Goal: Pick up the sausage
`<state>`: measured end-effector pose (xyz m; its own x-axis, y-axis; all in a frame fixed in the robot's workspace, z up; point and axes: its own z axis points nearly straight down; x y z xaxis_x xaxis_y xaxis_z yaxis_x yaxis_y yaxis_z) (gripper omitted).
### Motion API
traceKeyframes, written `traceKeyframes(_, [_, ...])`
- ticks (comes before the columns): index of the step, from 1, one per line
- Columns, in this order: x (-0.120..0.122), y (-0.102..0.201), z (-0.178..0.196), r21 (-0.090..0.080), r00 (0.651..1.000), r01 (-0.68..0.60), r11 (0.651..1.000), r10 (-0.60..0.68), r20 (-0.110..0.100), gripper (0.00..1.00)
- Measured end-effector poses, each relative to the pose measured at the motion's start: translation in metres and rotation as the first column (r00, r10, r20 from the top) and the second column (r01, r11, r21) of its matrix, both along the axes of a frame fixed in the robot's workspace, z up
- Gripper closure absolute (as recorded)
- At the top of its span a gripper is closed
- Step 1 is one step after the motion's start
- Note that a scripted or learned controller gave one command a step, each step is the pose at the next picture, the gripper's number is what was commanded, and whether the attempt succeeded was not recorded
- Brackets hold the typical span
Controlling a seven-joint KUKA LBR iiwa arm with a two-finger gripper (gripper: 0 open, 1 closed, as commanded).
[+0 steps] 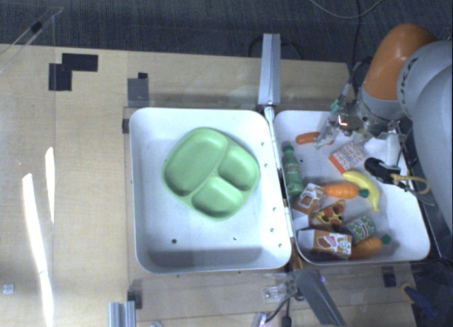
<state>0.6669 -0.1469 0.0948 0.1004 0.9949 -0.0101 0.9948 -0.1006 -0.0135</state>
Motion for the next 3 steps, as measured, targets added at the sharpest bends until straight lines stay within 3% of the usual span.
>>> traceKeyframes(1, [-0.015, 0.022, 0.022, 0.01, 0.944, 0.33, 0.944, -0.33, 0.018, 0.0])
traceKeyframes(2, [0.007, 0.016, 0.005, 0.013, 0.956, 0.292, 0.956, -0.292, 0.021, 0.0])
traceKeyframes(3, [-0.009, 0.041, 0.005, 0.01, 0.977, 0.207, 0.978, -0.207, 0.049, 0.0])
